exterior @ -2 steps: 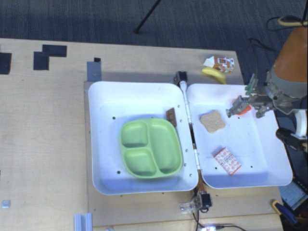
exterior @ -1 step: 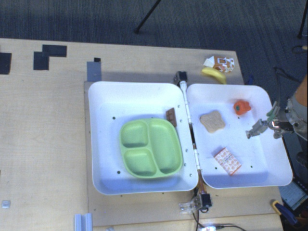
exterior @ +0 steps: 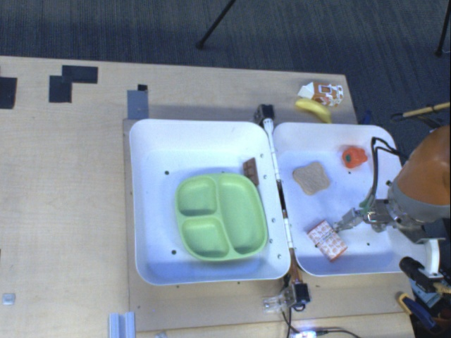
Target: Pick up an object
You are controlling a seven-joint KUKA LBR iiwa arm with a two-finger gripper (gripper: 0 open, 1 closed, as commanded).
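Just beside the small packet (exterior: 327, 240), the jaws (exterior: 350, 221) are hovering low in the right bin (exterior: 380, 259); their state is unclear, and nothing is lifted yet.

A divided plate (exterior: 221, 217) lies in the left bin (exterior: 151, 189); the right bin (exterior: 380, 252) holds a tomato (exterior: 354, 156), a flat bread slice (exterior: 311, 177) and a small carton (exterior: 327, 240).

The arm (exterior: 423, 182) is cut off by the right edge.
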